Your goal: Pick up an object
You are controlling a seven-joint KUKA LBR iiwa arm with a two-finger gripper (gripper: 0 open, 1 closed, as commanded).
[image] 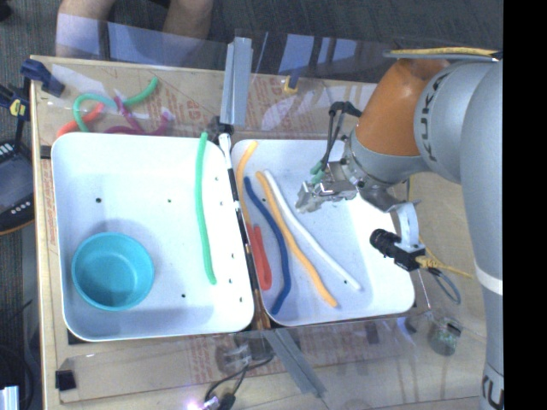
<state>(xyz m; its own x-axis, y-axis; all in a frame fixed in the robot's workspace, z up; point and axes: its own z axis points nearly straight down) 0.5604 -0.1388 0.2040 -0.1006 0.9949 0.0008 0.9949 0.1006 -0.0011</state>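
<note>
The right bin (pixel 389 301) holds several long flexible sticks: an orange one (pixel 291 233), a white one (pixel 312 244), a blue one (pixel 275 250) and a short red one (pixel 260 254). A green stick (pixel 203 207) lies along the right side of the left bin (pixel 68 229), and a blue bowl (pixel 112 269) sits in that bin's near left corner. My gripper (pixel 314 193) hangs over the upper middle of the right bin, just right of the white stick's upper end. Nothing shows between its fingers.
Behind the left bin lie loose green, pink and purple tubes (pixel 120 109) on the bench. A metal post (pixel 236 79) stands at the back between the bins. A black fitting with a yellow cable (pixel 397 248) hangs from the wrist over the right bin's right side.
</note>
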